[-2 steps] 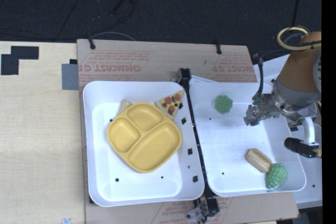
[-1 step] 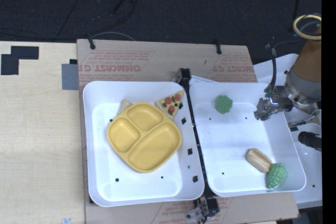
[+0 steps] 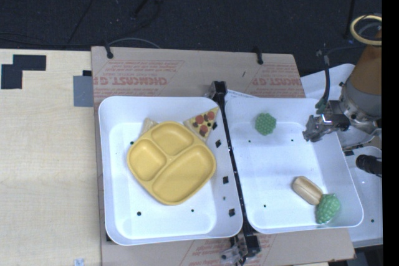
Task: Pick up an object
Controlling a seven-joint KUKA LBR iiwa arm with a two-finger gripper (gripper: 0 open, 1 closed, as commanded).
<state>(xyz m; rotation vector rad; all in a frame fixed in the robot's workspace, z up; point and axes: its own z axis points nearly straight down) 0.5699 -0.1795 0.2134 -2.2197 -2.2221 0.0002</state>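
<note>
**My gripper at the right bin's far right rim, nothing between its fingers**

The two white bins sit side by side below me. The left bin (image 3: pixel 118 209) lies well away from my gripper, across the divider. The right bin (image 3: pixel 280 221) is the one I am over, at its right-hand wall.

My arm (image 3: pixel 368 78), grey with the orange band, comes in from the right edge. My gripper (image 3: pixel 315 129) sits just over the upper right part of the right bin's rim. It is dark and small here, and I cannot tell whether it is spread or pressed together. I see no object caught in it.

Largest of the things is the yellow divided plate (image 3: pixel 172 162), in the left bin, far to my gripper's left. Touching its upper right edge is a pizza slice (image 3: pixel 204 122), wedged towards the divider.

In the right bin, the tan bread roll (image 3: pixel 306 189) lies below my gripper, towards the near right corner. A green knobbly ball (image 3: pixel 328 208) touches the roll's lower end, right in that corner. Another green knobbly ball (image 3: pixel 265 123) rests to my gripper's left, near the bin's far wall, apart from everything else.
</note>
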